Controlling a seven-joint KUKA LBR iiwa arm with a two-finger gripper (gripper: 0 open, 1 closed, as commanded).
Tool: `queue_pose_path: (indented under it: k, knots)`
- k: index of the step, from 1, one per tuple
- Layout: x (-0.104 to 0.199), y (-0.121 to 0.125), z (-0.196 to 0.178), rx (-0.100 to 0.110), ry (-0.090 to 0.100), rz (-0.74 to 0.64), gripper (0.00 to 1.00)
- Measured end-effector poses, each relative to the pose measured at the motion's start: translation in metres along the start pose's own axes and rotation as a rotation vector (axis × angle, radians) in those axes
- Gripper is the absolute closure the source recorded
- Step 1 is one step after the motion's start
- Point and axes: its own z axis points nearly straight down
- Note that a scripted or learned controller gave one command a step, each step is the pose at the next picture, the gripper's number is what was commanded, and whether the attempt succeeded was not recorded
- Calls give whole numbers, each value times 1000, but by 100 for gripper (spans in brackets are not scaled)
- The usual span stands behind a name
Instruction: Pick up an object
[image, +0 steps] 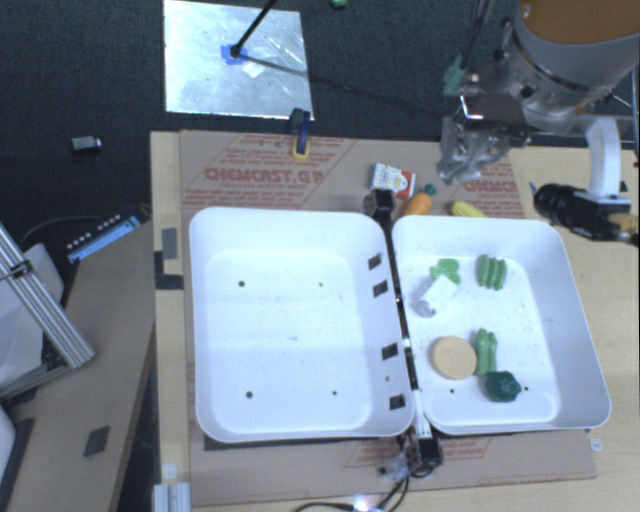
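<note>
Nearest us in the right bin (575, 330) we find a dark green lump (502, 386), and just beside it to the left a tan round disc (453, 357) lying flat, with a green upright-looking piece (485, 348) touching or almost touching the disc's right edge. Farther back lies a small white curved piece (430, 296) with a light green bit (445, 268) at its far end, and to the right of these a ribbed green piece (491, 271), its long axis running near to far. The left bin (215, 300) shares a hinged middle edge with the right one.

Beyond the bins, on the surface (250, 170), sit an orange carrot-like thing (418, 204), a yellow piece (466, 210) and a small white-and-red packet (390, 179).

The hand (468, 160) hangs past the far rim of the right bin, above the surface and not over the bin itself. We cannot tell whether it is spread or pressed together; nothing shows between its tips.

We judge no pick has begun. Every candidate in the bin lies nearward of the hand, the ribbed green piece and light green bit being closest, so the coming move would be toward us and down.
</note>
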Motion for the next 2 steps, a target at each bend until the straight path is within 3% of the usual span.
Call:
queue_pose_path:
  k: [1,2]
  knots:
    - [-44,111,-35,-9,-1,0,100]
    - [0,-68,-39,-1,6,-12,100]
